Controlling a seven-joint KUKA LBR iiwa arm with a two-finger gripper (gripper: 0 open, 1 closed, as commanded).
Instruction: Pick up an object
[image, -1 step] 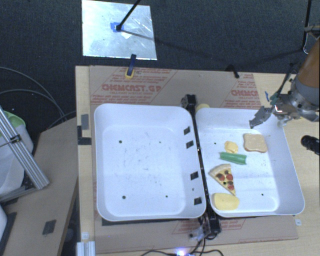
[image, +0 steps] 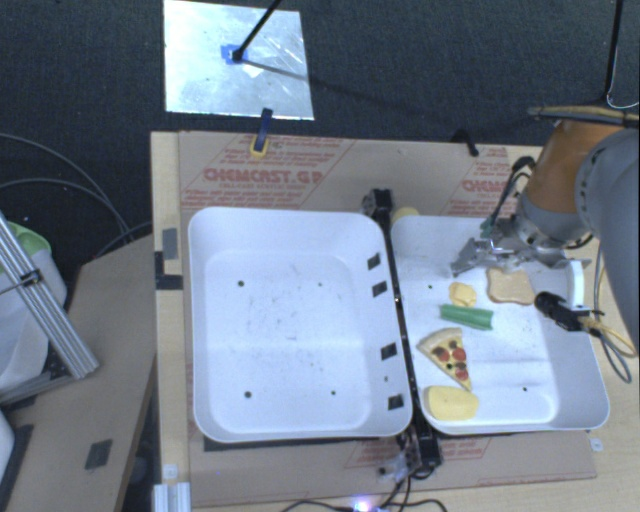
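Camera view, slanted from above: two shallow white bins side by side on a cardboard-covered bench. Left bin (image: 290, 330): bare floor, nothing to list inside. Right bin (image: 580, 400): five food-shaped toys. Item one, toast slice (image: 511, 287), tan, near the far right part of the bin floor, flat, no marked long axis. Item two, small yellow piece (image: 462, 294), just beside the toast toward the divider between the bins. Item three, green stick (image: 467, 316), just nearer than the yellow piece, long axis running roughly across the bin, from the divider side toward the right wall with a slight tilt toward the near edge. Item four, pizza slice (image: 447, 355), mid-bin near the divider, its point aimed toward the near right, crust end toward the far left. Item five, yellow oval piece (image: 451, 403), by the near left corner, long axis roughly parallel to the near edge. Gripper (image: 478, 255): low over the far part of the right bin, just beside the toast's far left edge; whether it is open or closed cannot be told at this angle, and no toy is seen held in it. Task status, judged: pick not accomplished; all toys lie on the bin floor. Remaining: close on one item, likeliest the toast or yellow piece, and lift clear.
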